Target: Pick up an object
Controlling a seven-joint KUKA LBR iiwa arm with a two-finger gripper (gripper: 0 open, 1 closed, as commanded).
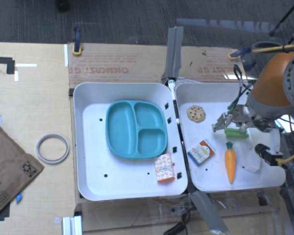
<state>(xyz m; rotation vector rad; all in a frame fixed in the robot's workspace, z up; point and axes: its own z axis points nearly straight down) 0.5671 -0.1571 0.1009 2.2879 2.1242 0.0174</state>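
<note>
Carrot (pixel 230 164) is lying in the right bin (pixel 206 182), near side, just beneath the gripper (pixel 233 127), which is hovering over a green object (pixel 236 133), perhaps touching it; its grip state is unclear.

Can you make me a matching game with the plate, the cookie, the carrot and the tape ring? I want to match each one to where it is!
Things:
1. teal divided plastic plate
2. round chocolate-chip cookie
3. orange toy carrot
4. grey tape ring

Places:
A. on the wooden bench, outside the bins
B. middle of the left bin
C. right bin, near edge
D. right bin, far-left corner

Pairs: 1-B, 2-D, 3-C, 4-A
</note>
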